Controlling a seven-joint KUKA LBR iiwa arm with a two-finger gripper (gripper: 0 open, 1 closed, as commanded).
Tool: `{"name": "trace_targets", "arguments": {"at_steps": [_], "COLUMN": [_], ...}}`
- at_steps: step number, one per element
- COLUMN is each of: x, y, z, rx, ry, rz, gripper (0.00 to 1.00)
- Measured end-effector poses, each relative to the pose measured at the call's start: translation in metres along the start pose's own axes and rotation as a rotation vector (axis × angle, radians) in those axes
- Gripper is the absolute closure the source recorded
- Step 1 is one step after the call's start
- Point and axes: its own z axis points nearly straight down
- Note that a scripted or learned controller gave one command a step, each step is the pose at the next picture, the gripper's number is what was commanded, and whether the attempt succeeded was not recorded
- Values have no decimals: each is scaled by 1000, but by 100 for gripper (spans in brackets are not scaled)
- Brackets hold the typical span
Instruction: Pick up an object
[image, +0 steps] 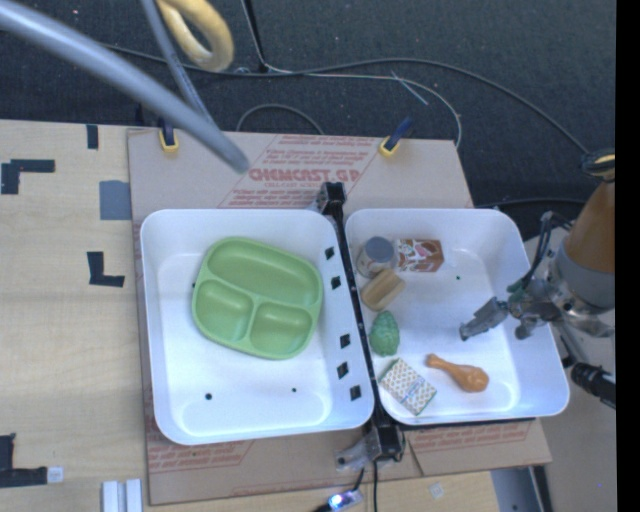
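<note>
From the overhead camera, the grey arm with its orange band reaches in at the right edge, and the two-finger gripper hangs over the right white bin; whether its fingers are apart or together cannot be told. Nothing is seen between them. The orange plastic drumstick lies just below and left of the gripper. Further left sit a green bumpy toy, a checkered packet, a tan block and a brown-labelled can. A green sectioned plate rests in the left white bin.

Arm cut off at right edge, hand perhaps empty, fingers blurred, small jar label unreadable
</note>
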Motion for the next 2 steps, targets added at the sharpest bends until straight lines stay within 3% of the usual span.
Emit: {"name": "trace_targets", "arguments": {"at_steps": [1, 2], "x": [0, -5], "y": [3, 11], "z": [-7, 51], "rx": [-13, -9], "ry": [-3, -3], "rz": [-5, -4], "gripper": [0, 0]}}
